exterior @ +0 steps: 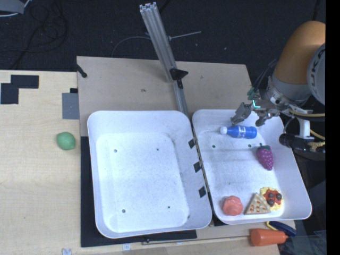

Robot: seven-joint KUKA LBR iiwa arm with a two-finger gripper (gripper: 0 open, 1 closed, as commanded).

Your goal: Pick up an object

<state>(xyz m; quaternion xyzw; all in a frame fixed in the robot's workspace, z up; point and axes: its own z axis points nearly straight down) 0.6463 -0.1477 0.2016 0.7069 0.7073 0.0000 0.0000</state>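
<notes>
Right, the table (42, 158) takes up most of the shot, and everything gets placed off the right bin (297, 195). Beside it on the left, rims touching, sits the left bin (138, 217). Over the right bin's far right corner looms the grey arm (297, 62) with its orange band, and its claw (252, 115) hangs just above the far end of that bin, fingers apart, nothing between them. Directly under the claw, near the bin's far wall, a blue bottle (241, 132) lies on its side, white cap pointing towards the left bin. Nearer the camera and against the bin's right wall lies a purple bunch of grapes (265, 158). Down in the near right corner sits a waffle wedge with berries (263, 201), and just beside it, on the left, a red-orange ball (232, 205). Outside the bin, past its near rim, an orange carrot-like toy (268, 237) rests on the table. Well off beyond the left bin, a green ball (66, 141) sits alone.
</notes>
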